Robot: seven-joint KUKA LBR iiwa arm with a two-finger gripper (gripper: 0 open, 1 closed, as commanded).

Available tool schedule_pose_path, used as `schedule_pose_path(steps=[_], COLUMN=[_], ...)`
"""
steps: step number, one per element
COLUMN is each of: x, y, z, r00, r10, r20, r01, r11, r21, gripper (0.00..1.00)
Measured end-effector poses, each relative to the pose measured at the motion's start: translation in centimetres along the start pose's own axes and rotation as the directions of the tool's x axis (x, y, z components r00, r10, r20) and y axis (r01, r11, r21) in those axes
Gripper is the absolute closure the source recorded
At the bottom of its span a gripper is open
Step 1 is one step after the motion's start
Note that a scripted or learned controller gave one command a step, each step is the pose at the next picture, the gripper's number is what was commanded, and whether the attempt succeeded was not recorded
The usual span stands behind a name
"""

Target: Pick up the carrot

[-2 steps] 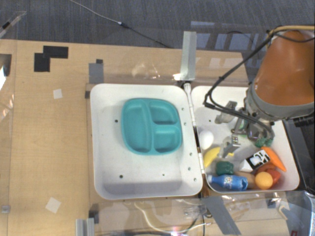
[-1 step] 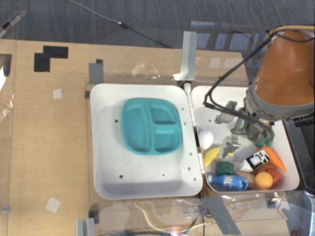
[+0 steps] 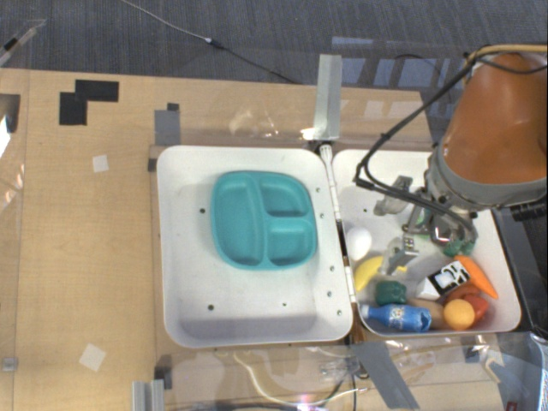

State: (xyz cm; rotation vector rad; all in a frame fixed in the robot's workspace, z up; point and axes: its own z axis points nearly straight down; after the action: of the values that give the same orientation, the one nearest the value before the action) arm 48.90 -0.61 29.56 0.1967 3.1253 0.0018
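Note:
The carrot (image 3: 478, 276) lies in the right bin (image 3: 505, 255) near its right wall, orange with a green top pointing up-left. My gripper (image 3: 421, 236) hangs over the middle of that bin, just left of the carrot's green end. The arm's orange band and grey wrist cover the bin's upper right part. Nothing shows between the gripper and the carrot except a black-and-white block (image 3: 449, 276) lying against the carrot's left side.
Around the carrot lie an orange ball (image 3: 460, 314), a blue bottle (image 3: 398, 318), a dark green item (image 3: 392, 292), a yellow fruit (image 3: 367, 272) and a white egg (image 3: 358, 242). The left bin (image 3: 184, 298) bears a teal divided plate (image 3: 262, 218).

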Motion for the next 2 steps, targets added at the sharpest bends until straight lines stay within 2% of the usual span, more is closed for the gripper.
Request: schedule_pose_path(steps=[2], x=[0.0], y=[0.0], z=[0.0], r00=[1.0], r10=[0.0], r20=[0.0], r01=[0.0], r11=[1.0], r21=[0.0], gripper=[0.0])
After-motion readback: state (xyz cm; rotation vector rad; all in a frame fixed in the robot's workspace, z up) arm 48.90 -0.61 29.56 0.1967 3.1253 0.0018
